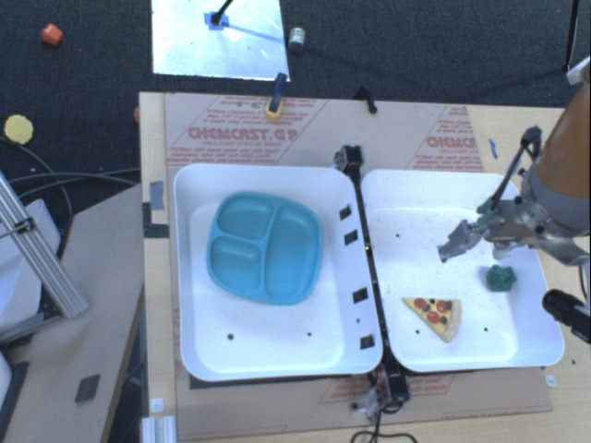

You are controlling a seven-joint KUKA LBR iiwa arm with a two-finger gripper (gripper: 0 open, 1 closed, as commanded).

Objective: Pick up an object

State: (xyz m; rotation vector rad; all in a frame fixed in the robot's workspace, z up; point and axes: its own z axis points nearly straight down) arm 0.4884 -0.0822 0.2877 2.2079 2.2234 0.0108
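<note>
In the right bin lie two objects: a toy pizza slice near the front and a small dark green lump toward the right. My gripper hangs over the right bin, left of the green lump and above the pizza slice, reaching in from the right. Its fingers look spread apart with nothing between them.
The left bin holds a blue divided plate. A black divider runs between the two bins. Cardboard lies under both bins. Beyond the bench sit a shiny sheet and small loose balls on the dark floor.
</note>
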